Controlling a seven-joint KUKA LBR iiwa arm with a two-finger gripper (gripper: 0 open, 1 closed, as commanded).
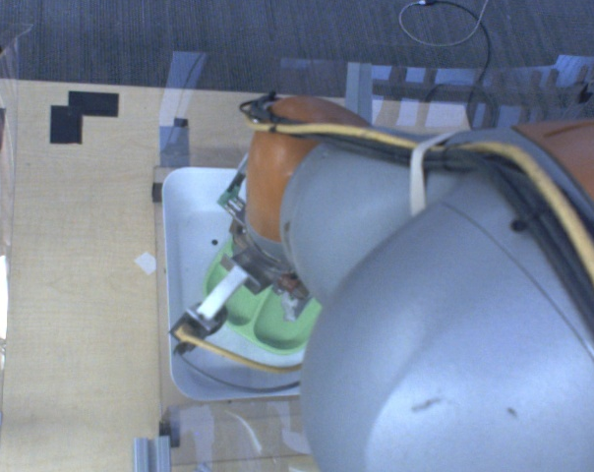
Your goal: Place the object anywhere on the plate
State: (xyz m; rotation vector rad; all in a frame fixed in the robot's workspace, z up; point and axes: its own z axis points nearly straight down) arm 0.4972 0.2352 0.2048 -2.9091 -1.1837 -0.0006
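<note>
**A:** Where does the big grey arm (454, 293) sit?

**B:** It comes in from the right and covers most of the shallow white plastic bin (184, 264); just the bin's left wall and near-left corner show. The orange band (272, 180) above the wrist is over the bin's far part, and the wrist tilts down from there toward the bin's left side. A yellow-and-black cable bundle (376, 141) runs along the top of the arm from the orange band toward the right.

**A:** And the gripper?

**B:** The metal gripper (263, 273) hangs low inside the bin, right over the light green sectioned plastic plate (277, 327). The plate lies on the bin floor, with its right part hidden under the arm. I cannot tell whether the claw is spread or pinched together.

**A:** The object?

**B:** A white stick-like piece (218, 298) slants from the gripper toward the bin's near-left corner, crossing the plate's left edge. Whether that is the object or part of the tool, I cannot tell.
</note>
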